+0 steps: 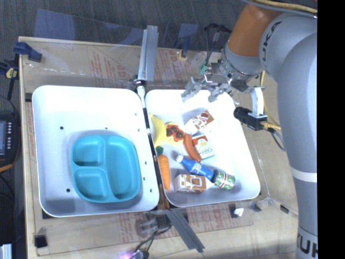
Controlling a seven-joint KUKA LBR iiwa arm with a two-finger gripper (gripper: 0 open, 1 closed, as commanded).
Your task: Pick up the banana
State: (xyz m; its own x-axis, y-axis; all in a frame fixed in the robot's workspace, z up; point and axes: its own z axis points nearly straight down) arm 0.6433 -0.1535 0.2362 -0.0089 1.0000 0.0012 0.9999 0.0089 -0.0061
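While the fingers (204, 90) hang open and empty over the right bin's (249, 163) far edge, we note the banana (158, 130) against its left wall, lengthwise along it, nearer the camera.

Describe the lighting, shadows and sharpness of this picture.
Camera view: even, soft light; the white bins look bright, almost washed out; a faint shadow edges the blue tray; the gripper and the banana are slightly soft; small carton labels stay unreadable.
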